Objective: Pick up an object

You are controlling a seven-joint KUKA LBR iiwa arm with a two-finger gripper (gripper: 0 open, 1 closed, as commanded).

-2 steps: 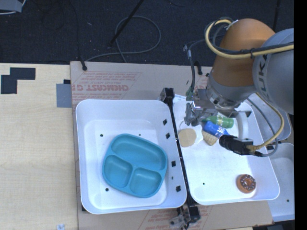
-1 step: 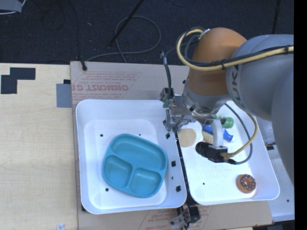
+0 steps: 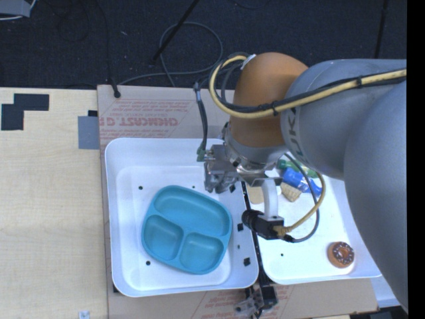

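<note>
The gripper (image 3: 219, 178) hung over the left bin's (image 3: 126, 178) right wall, beside the blue divided plate (image 3: 186, 228); whether the jaws stood wide or narrow could not be told. A clean pick would call for centring over the plate's rim before descending

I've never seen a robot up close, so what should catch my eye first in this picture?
The big grey arm with its orange band reaches in from the right and hangs over the seam between two white bins. In the left bin lies a bright blue divided tray; a small sprinkled donut sits near the right bin's front corner.
</note>
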